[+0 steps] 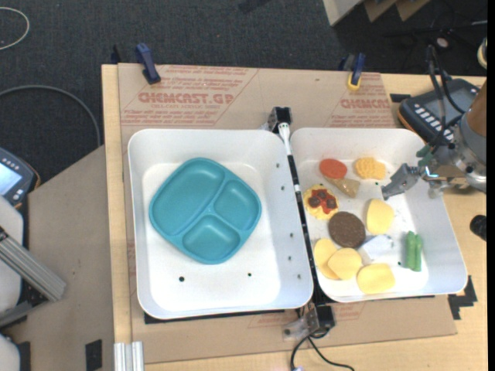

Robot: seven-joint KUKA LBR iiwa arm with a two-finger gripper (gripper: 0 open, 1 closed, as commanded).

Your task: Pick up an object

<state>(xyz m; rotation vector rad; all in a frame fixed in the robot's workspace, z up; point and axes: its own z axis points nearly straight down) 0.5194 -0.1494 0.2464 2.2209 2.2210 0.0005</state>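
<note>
Yellow toy food is lying nearest in the right bin, while the claw is hovering above, apparently open and gripping nothing.

**Two bins, one teal plate, pile of toy food**

Left bin: just a teal divided plate, sitting mid-bin. Right bin: brown cookie in the middle, red round piece at 11 o'clock from it, yellow pieces at 6, green veggie at 4. Gripper hanging over the bin's 2 o'clock area, fingers apart, nothing between them.
</note>
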